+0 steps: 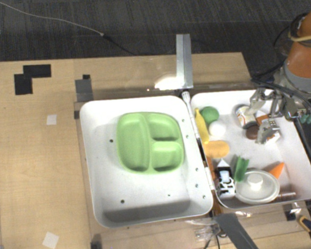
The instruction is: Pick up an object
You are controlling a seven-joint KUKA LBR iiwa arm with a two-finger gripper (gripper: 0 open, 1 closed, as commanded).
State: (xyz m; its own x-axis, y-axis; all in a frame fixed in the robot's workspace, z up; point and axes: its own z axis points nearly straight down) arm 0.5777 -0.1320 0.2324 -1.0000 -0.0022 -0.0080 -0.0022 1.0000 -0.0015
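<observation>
Gripper (265, 117) over right bin (306, 156), fingers spread, holding nothing | small brown object (251, 132) just beside its fingertips | advice: centre over object, descend straight, avoid neighbouring can (243, 115).

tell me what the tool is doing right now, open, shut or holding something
Tool: over the right bin, above a small brown object; whether it is open, shut or holding anything cannot be told.

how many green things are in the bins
3. A green divided tray lies in the left bin. In the right bin, a green ball sits near the divider, and a small green piece beside the white bowl. Others may be hidden.
</observation>
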